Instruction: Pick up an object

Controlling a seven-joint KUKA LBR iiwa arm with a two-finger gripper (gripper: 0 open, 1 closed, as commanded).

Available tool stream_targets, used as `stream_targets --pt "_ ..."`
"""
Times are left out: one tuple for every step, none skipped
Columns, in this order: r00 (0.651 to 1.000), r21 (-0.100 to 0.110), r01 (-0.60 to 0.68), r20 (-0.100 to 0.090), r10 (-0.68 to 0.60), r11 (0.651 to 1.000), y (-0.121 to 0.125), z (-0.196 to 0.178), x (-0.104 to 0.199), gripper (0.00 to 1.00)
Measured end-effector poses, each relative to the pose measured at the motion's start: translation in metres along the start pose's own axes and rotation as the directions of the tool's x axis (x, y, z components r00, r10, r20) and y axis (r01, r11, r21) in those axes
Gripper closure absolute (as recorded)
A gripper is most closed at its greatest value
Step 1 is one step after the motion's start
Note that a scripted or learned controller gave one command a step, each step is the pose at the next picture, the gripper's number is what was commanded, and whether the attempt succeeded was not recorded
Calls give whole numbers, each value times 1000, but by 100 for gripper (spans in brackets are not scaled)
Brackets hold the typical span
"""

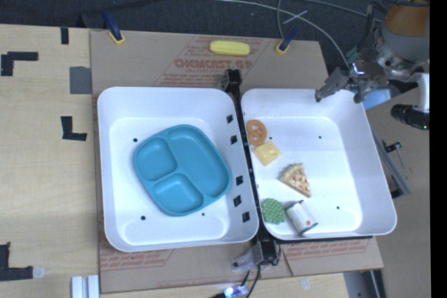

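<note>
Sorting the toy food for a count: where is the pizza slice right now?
The triangular toy pizza slice lies in the right white bin, near its middle, just below and right of the yellow cheese block and above the small silver can.

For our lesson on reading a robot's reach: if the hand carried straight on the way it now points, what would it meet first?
The hand sits over the right bin's top right corner, pointing down and leftward. Going straight on, it would probably first meet that right bin on bare white floor near its upper edge, before reaching the pretzel. Depth is hard to judge from this one slanted view.
</note>
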State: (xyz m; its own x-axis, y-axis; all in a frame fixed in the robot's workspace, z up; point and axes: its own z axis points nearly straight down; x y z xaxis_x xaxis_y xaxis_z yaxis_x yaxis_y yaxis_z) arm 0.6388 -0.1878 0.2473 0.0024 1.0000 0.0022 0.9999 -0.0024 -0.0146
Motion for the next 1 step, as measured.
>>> stream_targets --pt "1000 -14 4 3 -4 1000 2 -9 1 0"
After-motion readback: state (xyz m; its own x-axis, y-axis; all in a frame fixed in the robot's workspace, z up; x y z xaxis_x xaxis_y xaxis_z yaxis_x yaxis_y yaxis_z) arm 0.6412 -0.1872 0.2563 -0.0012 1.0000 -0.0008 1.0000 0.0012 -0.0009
